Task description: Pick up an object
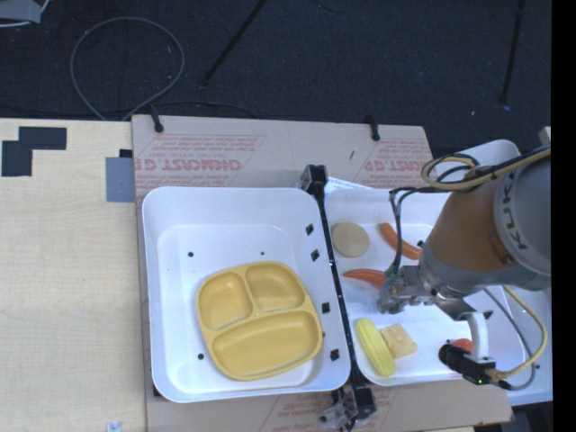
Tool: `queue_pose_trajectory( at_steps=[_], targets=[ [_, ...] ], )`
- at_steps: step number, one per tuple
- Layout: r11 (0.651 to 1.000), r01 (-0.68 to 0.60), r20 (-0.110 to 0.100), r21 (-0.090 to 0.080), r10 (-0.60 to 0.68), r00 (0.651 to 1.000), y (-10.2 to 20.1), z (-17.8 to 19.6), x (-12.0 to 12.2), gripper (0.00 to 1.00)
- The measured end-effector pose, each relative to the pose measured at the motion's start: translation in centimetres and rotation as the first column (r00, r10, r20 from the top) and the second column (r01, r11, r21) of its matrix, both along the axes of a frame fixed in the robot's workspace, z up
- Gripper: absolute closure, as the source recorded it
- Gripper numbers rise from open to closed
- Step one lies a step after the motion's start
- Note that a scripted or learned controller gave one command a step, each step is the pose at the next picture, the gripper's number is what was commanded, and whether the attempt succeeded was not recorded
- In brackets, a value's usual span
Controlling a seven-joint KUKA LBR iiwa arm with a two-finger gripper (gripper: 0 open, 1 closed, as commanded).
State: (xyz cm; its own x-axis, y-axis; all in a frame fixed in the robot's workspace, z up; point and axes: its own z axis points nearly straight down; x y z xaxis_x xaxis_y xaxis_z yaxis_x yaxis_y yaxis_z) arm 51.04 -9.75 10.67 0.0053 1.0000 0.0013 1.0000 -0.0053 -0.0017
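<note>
Fingers just right of orange carrot; apart

Light wood table w/ dark patches near its left rear corner. On it a flat cardboard sheet, printed lettering upside down, and on that sheet 2 shallow white bins side by side, touching: left bin, right bin. Dark floor w/ cables behind the table.
</note>
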Motion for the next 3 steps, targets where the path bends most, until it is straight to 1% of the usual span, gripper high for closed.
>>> queue_pose_trajectory(
  at_steps=[2, 3],
  targets=[
    [1.000, -0.007, 0.005, -0.001, 0.007, 1.000, 0.9, 12.1, 0.7, 1.00],
    [1.000, -0.006, 0.002, -0.001, 0.006, 1.000, 0.8, 14.9, 0.7, 1.00]
  ],
)
